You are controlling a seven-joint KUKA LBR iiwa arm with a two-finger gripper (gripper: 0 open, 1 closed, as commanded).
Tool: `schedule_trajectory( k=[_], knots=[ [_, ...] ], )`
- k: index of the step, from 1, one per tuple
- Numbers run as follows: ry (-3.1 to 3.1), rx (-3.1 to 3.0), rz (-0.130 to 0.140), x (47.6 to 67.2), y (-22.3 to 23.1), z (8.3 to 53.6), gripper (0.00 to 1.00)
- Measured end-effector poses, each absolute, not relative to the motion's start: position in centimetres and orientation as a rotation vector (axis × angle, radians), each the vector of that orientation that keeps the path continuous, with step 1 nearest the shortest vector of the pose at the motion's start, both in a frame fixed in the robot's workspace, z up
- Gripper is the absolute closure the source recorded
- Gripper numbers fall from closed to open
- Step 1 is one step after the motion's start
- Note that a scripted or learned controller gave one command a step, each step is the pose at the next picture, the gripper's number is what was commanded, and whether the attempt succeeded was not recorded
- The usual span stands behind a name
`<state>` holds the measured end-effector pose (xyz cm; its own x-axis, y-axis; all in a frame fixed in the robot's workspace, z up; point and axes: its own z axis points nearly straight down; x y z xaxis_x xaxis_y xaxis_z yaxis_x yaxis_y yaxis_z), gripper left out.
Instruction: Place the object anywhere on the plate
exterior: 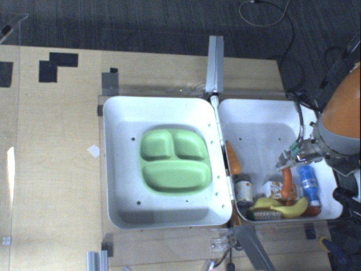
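Observation:
A green three-compartment plate (pixel 175 160) lies in the left white bin (pixel 121 151) with nothing on it. The right bin (pixel 254 129) holds several objects along its near edge: an orange carrot (pixel 232 158) by the divider, a small can (pixel 243 188), a yellow banana (pixel 281 208), a red sausage-like piece (pixel 287 183) and a blue bottle (pixel 308 186). My gripper (pixel 293 156) hangs over the right side of the right bin, just above the red piece and the blue bottle. Nothing shows between its fingers.
A metal post (pixel 215 66) stands at the far end of the divider between the bins. A small orange-and-white packet (pixel 274 189) lies beside the can. Cables run across the dark floor beyond the bench.

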<state>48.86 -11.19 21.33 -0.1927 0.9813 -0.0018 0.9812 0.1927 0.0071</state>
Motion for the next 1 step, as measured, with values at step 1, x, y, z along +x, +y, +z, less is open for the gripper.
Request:
schedule_trajectory(
  k=[1],
  knots=[
    [2.666, 1.656, 0.004, 50.23, -4.06, 19.37, 1.00]
  ],
)
